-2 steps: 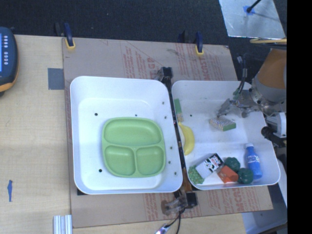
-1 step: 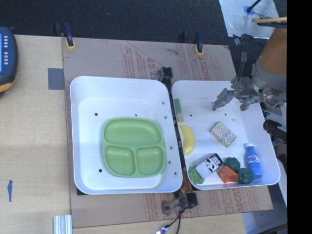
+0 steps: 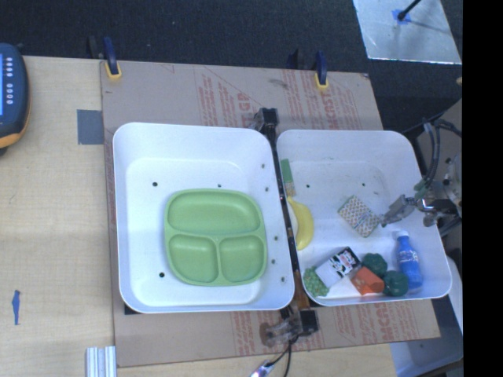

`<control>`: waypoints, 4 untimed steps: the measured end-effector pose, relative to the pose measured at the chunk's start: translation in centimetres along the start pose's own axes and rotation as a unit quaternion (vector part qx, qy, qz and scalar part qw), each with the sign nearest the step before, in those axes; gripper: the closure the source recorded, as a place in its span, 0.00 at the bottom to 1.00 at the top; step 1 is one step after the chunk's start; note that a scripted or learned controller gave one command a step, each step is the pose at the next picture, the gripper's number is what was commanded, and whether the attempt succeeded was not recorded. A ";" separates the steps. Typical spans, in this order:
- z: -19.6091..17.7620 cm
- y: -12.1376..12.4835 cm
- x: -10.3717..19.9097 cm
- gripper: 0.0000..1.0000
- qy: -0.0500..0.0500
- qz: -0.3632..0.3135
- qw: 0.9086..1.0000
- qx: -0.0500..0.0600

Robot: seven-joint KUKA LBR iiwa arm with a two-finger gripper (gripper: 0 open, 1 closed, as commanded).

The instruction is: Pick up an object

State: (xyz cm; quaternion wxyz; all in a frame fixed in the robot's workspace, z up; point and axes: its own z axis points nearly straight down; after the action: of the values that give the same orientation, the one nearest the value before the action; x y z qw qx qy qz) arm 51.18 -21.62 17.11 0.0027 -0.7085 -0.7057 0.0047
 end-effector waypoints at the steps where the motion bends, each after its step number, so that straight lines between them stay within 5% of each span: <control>1: -10.8 10.9 4.0 0.00 0.000 -0.008 1.000 -0.013; 2: 2.0 4.4 8.7 0.00 0.004 -0.004 1.000 0.004; 3: 8.2 8.6 3.7 0.00 0.001 -0.003 1.000 -0.002; 4: 0.5 1.4 0.6 0.00 0.000 -0.002 1.000 -0.005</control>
State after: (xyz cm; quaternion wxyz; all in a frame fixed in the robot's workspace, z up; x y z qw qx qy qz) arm 52.54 -21.02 16.62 -0.0010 -0.7071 -0.7071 0.0011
